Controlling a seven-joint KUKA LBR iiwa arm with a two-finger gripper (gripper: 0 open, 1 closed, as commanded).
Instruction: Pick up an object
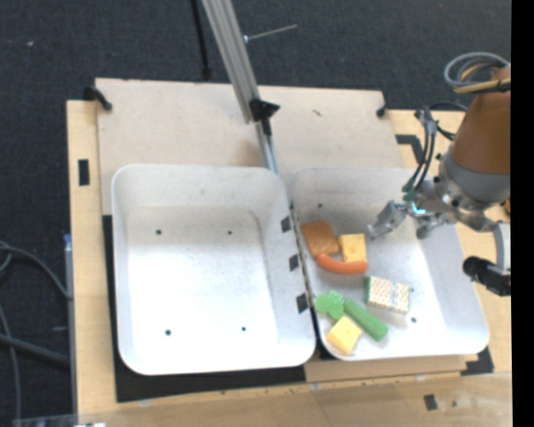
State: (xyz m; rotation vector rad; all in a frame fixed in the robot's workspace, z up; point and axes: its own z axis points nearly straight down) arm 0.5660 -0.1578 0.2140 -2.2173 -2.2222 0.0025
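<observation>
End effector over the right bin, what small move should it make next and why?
Probably ease left and down toward the yellow foam cube. The end effector hangs above the right white bin holding nothing, and that cube lies nearest, beside the orange curved piece.

A robotics lab: plywood bench, aluminium camera mast, loose cables on dark carpet.

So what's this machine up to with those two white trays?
A robot arm is reaching in over the right tray, which holds a small pile of toy food: a yellow block, an orange piece, a brown piece, a green piece and a speckled block. Its gripper hangs above the tray, beside the pile, with nothing picked up yet.
</observation>
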